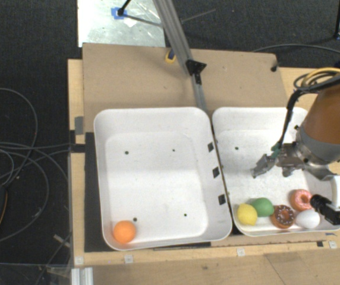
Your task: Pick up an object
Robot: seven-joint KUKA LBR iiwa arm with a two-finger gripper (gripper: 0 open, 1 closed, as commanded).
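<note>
My gripper (273, 166) hangs over the middle of the right bin (247, 116), its fingers spread open and nothing between them. Along the bin's front edge below it lie a yellow lemon (247, 214), a green fruit (264, 206), a chocolate donut (283, 217), a pink donut (301, 199) and a white egg (308, 219). The gripper is above and slightly behind this row, closest to the green fruit. An orange ball (124, 231) rests alone in the front left corner of the left bin (152, 116).
The arm's orange band (330, 123) and black cables reach in over the right bin's right side. A grey camera pole (179, 37) slants down to the bins' back edge. Loose cables lie on the floor at left.
</note>
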